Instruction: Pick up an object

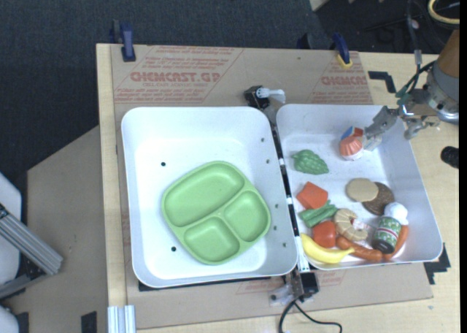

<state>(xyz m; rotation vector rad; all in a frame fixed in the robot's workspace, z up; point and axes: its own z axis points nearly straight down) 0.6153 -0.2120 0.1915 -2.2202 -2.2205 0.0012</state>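
Brown bench board (182, 76) carries both bins. Gripper (373, 133) sits at the right bin's (321, 123) rear, touching a red-white-blue object (352, 143); finger state cannot be determined. Centre fingers astride the object before closing; avoid the bin wall.

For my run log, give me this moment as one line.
arm: reaching in from right | hand: over right bin, beside red-and-white toy | hold: cannot tell | left bin: green tray
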